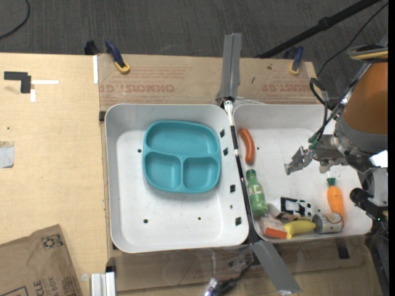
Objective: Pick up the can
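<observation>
The can (pixel 331 223) is lying on its side in the lower right corner of the right bin (pixel 271 113), touching the banana (pixel 299 227) on its left and sitting just below the toy carrot (pixel 334 200). The gripper (pixel 299 160) is hovering in the middle of that bin, up and to the left of the can, with its fingers looking parted and nothing between them.

To do this step well, I judge the gripper should be travelling down and right, then closing across the can's round body, keeping clear of the carrot and banana and of the bin wall close behind the can.

Further left, a green bottle (pixel 255 193) and a hot dog (pixel 247 145) are lying along the divider. The left bin (pixel 123 184) is holding a teal divided plate (pixel 182 156). Beyond lie the wooden bench (pixel 49 165), clamps and dark carpet.
</observation>
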`<state>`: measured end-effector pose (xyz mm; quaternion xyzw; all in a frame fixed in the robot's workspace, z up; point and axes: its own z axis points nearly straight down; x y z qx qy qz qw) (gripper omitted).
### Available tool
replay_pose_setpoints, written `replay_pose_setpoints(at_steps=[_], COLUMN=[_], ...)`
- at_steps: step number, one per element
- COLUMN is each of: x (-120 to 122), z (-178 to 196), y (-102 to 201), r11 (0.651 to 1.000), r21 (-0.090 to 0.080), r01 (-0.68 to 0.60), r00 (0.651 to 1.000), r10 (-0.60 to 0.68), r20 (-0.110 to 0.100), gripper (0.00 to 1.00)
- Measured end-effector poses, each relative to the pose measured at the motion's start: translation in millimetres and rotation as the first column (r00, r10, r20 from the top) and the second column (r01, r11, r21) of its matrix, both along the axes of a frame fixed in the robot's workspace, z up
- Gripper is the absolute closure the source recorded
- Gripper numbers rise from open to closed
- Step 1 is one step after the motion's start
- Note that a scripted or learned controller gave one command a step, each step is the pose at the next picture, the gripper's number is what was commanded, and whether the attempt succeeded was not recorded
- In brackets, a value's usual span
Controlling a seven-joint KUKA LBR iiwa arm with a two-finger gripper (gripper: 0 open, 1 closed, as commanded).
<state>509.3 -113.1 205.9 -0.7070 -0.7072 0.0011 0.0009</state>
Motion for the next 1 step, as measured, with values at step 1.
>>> replay_pose_setpoints(at_steps=[1], x=[-31.7], z=[-14.9], y=[35.1], r11=[0.894], r21=[0.002], r01=[-0.448], r00=[0.894], r10=[0.448], r20=[0.001], gripper=[0.0])
